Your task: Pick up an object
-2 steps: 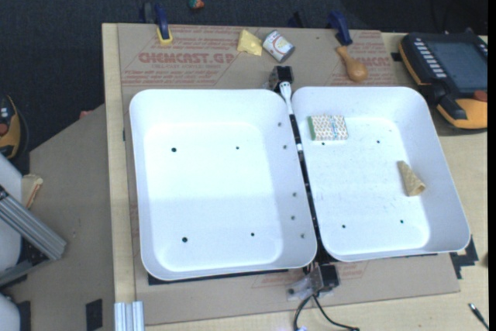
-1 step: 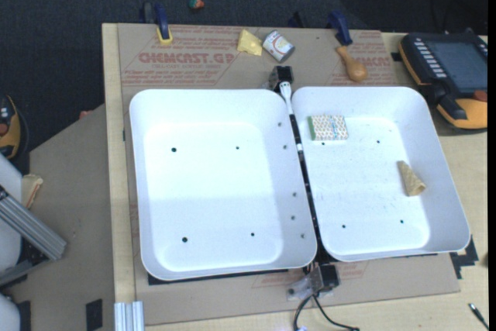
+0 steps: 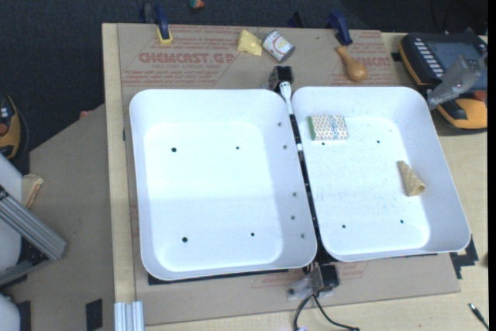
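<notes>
The right bin (image 3: 442, 190) holds two things. A small flat packet (image 3: 328, 127) with a green edge and a speckled pattern lies near its back left corner. A tan cone-shaped piece (image 3: 411, 178) rests toward the bin's right side. The left bin (image 3: 147, 167) shows a bare white floor. A grey part that looks like my gripper (image 3: 456, 81) pokes in at the right edge, above and behind the right bin's far corner, well apart from both objects. Nothing is seen held in it.
Behind the bins on the brown board lie a yellow wedge (image 3: 249, 43), a small white block (image 3: 277, 46) and a tan pear-shaped piece (image 3: 353, 64). Blue clamps (image 3: 161, 21) grip the board's back edge. A black and orange pendant (image 3: 446, 62) sits at the right.
</notes>
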